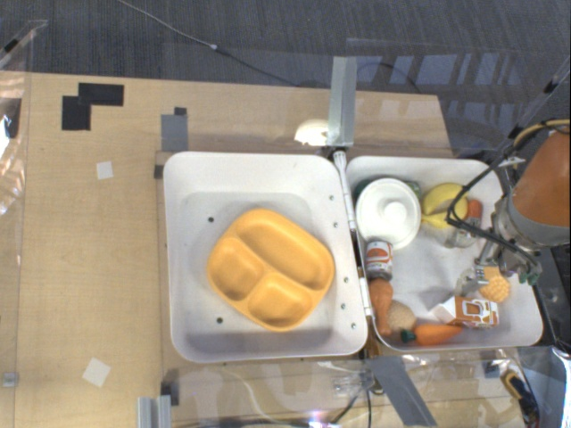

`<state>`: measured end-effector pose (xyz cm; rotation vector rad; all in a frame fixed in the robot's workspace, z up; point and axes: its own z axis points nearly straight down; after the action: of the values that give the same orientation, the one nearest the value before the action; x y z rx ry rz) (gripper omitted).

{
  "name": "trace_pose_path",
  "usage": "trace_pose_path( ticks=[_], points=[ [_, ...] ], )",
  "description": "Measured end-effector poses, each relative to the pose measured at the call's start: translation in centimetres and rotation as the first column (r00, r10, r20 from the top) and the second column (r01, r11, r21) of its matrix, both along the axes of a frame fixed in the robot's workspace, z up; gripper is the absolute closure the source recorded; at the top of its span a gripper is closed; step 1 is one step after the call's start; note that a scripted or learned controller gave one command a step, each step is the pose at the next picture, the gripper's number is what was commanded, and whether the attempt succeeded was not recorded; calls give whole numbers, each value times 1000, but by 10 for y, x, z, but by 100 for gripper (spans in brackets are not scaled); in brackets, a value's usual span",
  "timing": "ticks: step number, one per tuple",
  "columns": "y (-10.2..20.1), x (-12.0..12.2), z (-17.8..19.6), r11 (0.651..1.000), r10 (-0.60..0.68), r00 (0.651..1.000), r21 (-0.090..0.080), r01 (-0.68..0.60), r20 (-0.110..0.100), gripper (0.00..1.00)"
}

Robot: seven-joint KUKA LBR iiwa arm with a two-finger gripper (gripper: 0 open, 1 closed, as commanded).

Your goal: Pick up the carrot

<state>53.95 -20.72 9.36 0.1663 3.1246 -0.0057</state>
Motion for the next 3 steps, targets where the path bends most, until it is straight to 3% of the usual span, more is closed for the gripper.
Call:
trace_pose_path(
  ticks=[1,2,3],
  points=[
    [2,4,13,1000,8,1000,-2,-8,10,100],
    [7,-46,-3,995,95,995,-3,-95,9,100],
    [48,-24,53,987,159,987,0,-159,3,100]
  ],
)
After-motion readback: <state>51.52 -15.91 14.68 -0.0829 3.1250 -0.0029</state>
